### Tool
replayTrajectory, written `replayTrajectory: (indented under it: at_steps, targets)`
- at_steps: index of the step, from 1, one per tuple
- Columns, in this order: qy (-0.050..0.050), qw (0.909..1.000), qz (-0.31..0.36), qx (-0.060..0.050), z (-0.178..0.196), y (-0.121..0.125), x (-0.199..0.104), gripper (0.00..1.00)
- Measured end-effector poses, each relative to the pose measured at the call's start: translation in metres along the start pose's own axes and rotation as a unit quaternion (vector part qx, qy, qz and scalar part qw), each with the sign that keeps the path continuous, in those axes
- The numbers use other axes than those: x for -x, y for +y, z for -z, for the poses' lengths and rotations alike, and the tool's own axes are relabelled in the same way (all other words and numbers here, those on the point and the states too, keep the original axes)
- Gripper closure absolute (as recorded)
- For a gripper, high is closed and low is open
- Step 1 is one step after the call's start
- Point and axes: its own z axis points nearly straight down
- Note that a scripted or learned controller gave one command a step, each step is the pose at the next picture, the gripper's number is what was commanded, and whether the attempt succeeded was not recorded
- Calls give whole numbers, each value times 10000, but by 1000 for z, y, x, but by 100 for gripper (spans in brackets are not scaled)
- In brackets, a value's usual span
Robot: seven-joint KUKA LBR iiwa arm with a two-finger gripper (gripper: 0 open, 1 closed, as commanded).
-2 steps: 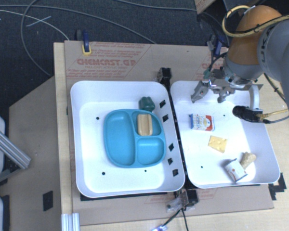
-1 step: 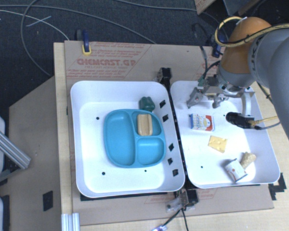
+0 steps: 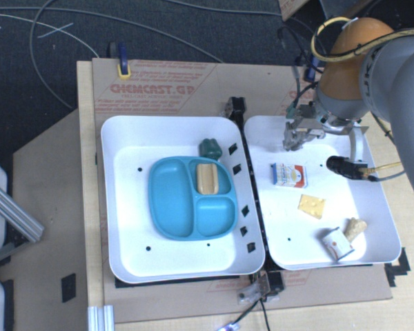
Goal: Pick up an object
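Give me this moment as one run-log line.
gripper: over right bin far end, nothing held | nearest: small carton | left bin: blue divided plate

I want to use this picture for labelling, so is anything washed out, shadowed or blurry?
Camera view: even overhead light, soft shadows; the white right bin is bright, near washed out at its rim; the blue plate and the small carton are fairly sharp; the end effector looks slightly soft, its detail hard to read.
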Motion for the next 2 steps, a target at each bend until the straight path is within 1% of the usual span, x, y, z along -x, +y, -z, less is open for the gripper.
replayTrajectory:
  at_steps: [1, 2]
  targets:
    - [-11, 10000, 5, 34, 66, 4, 1, 100]
    - [-11, 10000, 4, 33, 119, 5, 0, 100]
